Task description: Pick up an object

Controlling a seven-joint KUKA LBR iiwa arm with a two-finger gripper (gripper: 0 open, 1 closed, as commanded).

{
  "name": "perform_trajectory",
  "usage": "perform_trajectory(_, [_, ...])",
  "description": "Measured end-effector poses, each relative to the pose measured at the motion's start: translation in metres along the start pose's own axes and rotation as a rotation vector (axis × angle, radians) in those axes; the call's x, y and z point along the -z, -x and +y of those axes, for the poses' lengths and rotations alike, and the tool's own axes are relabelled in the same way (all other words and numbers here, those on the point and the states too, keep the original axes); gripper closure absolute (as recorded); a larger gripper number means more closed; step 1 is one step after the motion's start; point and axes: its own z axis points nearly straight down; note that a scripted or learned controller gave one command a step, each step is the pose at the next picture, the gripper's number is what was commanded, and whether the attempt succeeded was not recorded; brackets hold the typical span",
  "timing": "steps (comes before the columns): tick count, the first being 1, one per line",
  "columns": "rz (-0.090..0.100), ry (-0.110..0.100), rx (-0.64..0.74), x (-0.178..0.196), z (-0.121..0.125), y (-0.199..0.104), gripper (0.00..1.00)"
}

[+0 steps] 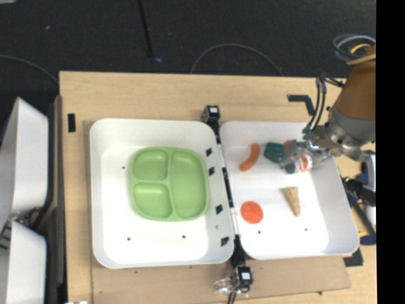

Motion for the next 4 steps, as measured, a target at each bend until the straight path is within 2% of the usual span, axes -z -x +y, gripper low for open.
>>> perform_trajectory(1, [0.0,0.0,-0.003,-0.043,0.0,-0.004,0.0])
perform_trajectory(2, [0.0,-0.001,-0.002,-0.107,0.0,-0.001,0.0])
perform_trajectory(3, [0.0,0.008,-0.004,-0.091,0.003,-0.001,1.0])
perform_trajectory(4, [-0.001,0.01,-0.002,-0.027,0.002,0.004,1.0])
